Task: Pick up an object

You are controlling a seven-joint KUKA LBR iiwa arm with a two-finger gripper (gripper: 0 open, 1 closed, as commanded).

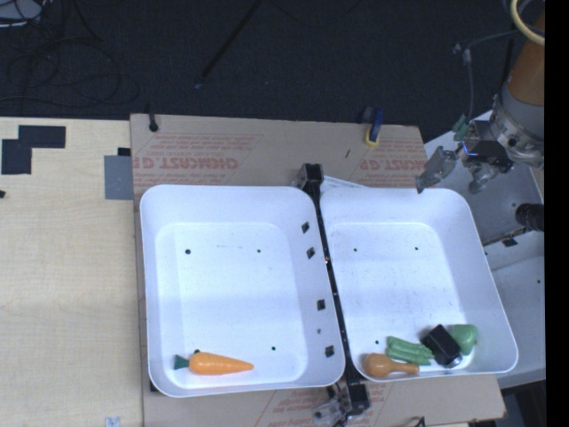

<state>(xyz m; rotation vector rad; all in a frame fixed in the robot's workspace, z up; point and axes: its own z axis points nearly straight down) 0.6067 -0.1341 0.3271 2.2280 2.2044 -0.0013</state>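
An orange carrot [220,363] with a green top lies at the near edge of the left bin [148,238]. In the near right corner of the right bin [487,256] sit a tan pear-shaped toy [389,366], a green pod [408,350], a black block [442,345] and a green rounded piece [464,334], crowded together. My gripper [455,171] hangs above the far right corner of the right bin, well away from all of them. Its fingers stand open, with nothing between them.
Both bins rest on a cardboard sheet [267,154] with a black divider strip [322,274] between them. A blue and yellow clamp [373,127] sits at the cardboard's far edge. Wooden bench [62,265] lies to the left, and cables [53,52] trail behind.
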